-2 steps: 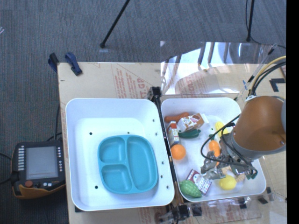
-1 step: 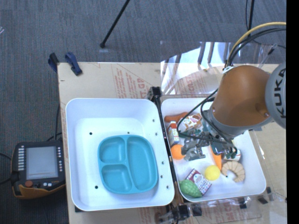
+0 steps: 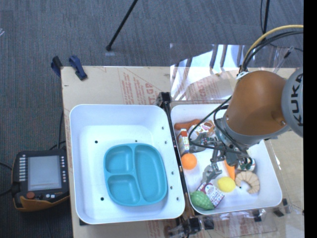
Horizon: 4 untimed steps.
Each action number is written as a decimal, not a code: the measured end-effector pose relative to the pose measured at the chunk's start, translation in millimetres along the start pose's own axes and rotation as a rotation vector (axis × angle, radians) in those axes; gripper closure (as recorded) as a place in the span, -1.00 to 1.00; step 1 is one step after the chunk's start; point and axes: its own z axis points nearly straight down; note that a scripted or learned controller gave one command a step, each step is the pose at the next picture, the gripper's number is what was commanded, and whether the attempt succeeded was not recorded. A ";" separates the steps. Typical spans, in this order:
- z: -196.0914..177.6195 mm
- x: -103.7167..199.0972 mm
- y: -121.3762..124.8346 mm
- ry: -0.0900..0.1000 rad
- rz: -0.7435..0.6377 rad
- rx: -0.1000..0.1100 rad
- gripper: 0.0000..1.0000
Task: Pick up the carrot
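Observation:
A short orange carrot (image 3: pixel 231 172) lies in the right bin (image 3: pixel 273 182), partly hidden under the arm's wrist. My gripper (image 3: pixel 212 171) hangs low over the middle of that bin, just left of the carrot and right of an orange ball (image 3: pixel 188 161). I see nothing held in it. The arm's big orange wrist band (image 3: pixel 255 108) covers the bin's back right part.
Around the gripper lie a yellow lemon (image 3: pixel 226 184), a croissant-like piece (image 3: pixel 249 181), a green vegetable (image 3: pixel 200 200), a printed packet (image 3: pixel 214 193), a small carton (image 3: pixel 184 141) and a reddish sausage (image 3: pixel 187 123). The left bin (image 3: pixel 84 133) holds a blue divided plate (image 3: pixel 134 174).

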 end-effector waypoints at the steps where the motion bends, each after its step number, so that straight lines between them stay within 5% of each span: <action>1: 94.6 20.3 -77.0 -0.007 0.018 -0.001 -1.00; 2: 83.8 19.0 -76.2 -0.008 0.014 0.000 1.00; 4: 66.4 17.0 -73.2 -0.007 0.008 -0.005 1.00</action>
